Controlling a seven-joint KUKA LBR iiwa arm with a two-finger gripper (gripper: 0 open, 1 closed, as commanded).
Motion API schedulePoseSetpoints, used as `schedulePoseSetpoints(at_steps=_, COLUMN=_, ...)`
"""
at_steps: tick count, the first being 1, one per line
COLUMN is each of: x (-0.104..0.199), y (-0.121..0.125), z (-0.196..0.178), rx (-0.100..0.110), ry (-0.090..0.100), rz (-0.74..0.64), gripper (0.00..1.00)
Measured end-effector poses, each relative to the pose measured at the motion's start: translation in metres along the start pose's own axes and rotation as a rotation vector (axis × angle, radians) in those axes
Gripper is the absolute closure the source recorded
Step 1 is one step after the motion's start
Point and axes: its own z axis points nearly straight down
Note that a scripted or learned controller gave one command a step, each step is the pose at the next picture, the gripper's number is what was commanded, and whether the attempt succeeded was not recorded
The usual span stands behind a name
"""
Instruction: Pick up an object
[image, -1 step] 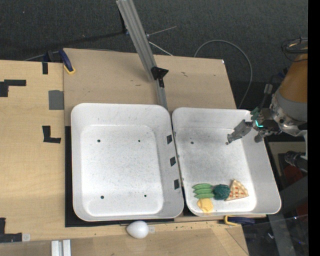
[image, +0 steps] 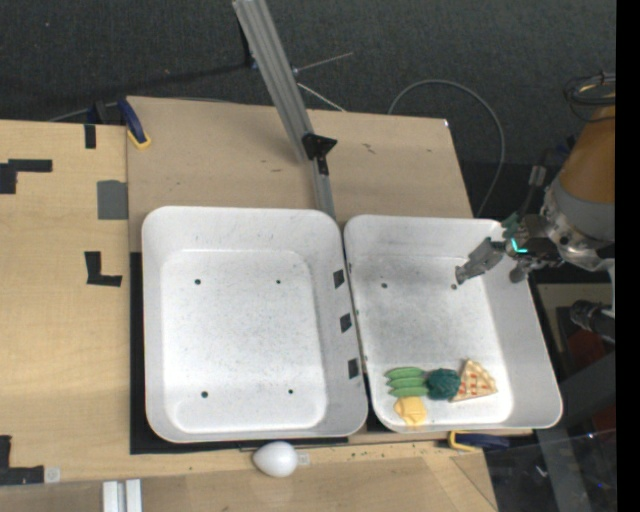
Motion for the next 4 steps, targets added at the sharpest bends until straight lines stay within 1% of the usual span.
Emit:
schedulePoseSetpoints(at_steps=1, x=-0.009, y=-0.001, z=0.057, rx=0.006, ry=0.000, rz=0.002, gripper=0.00)
schedulePoseSetpoints(at_steps=2, x=-0.004, y=-0.007, z=0.104, rx=0.006, ry=0.001, rz=0.001, gripper=0.00)
schedulePoseSetpoints(at_steps=3, x=0.004, y=-0.007, z=0.164, rx=0.002, ry=-0.001, rz=0.000, gripper=0.00)
schedulePoseSetpoints(at_steps=4, x=0.004, y=-0.006, z=0.152, rx=0.001, ry=0.001, rz=0.000, gripper=1.00)
